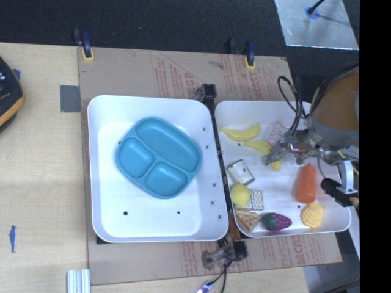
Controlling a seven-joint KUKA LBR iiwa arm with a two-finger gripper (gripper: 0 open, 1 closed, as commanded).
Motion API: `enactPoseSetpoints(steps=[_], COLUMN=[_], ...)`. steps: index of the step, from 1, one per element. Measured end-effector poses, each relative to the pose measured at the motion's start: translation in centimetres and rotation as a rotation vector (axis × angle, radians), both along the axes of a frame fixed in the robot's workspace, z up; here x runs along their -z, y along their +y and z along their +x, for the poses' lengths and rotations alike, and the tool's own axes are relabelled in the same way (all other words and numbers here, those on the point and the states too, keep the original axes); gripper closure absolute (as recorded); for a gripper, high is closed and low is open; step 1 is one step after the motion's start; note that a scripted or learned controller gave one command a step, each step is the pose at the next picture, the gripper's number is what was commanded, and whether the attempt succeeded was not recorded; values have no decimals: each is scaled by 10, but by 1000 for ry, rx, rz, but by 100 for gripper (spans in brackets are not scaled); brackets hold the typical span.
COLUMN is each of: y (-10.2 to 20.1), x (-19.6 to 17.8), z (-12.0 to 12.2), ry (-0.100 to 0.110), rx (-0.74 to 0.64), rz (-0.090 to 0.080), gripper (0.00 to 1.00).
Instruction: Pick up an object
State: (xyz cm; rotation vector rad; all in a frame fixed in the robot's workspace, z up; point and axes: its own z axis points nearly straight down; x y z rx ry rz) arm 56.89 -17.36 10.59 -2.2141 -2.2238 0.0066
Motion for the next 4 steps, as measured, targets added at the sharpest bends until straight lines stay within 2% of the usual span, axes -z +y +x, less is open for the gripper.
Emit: enactPoseSetpoints(steps=[1, 2, 3, 4], y=[22, 21, 40, 104], x=[14, 4, 14, -87], z=[56, 56, 40, 23], ry=[-2, -1, -2, -4], rx=[-1, -3, -1, -1], rz=[-1, -1, -1, 1], gripper=[0, 100, 100, 100])
